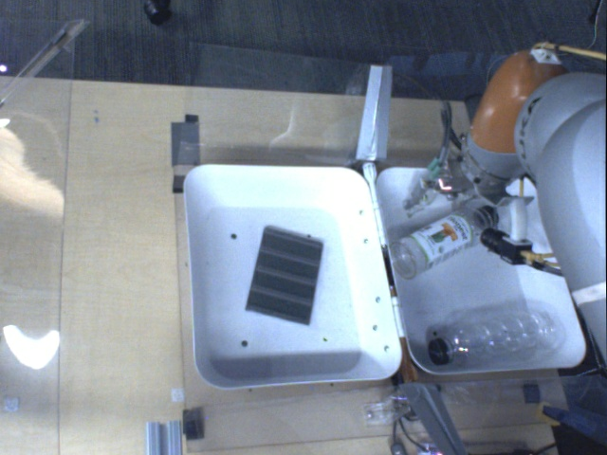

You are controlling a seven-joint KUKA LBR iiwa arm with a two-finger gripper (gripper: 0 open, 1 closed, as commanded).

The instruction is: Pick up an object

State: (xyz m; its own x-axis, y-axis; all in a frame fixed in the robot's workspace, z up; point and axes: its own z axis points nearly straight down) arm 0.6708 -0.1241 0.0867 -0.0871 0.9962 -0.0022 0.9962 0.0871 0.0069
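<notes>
A: Where is the claw?
B: Low in the right bin, near the small bottle lying there. I cannot tell its opening or any hold.

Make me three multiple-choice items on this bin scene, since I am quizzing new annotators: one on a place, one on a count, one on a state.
1. Where does the dark ribbed block lie?
A. In the left bin
B. In the right bin
C. On the bench outside the bins

2. How many clear bottles lie in the right bin?
A. One
B. Two
C. Four

3. How does the labelled bottle rest?
A. Upright on its base
B. On its side
C. Lifted above the bin

Answers: 1 A, the block sits mid-floor of the left bin. 2 B, the labelled bottle and a dark-capped bottle near the front wall. 3 B, its length runs along the bin floor, beside the arm.
</notes>
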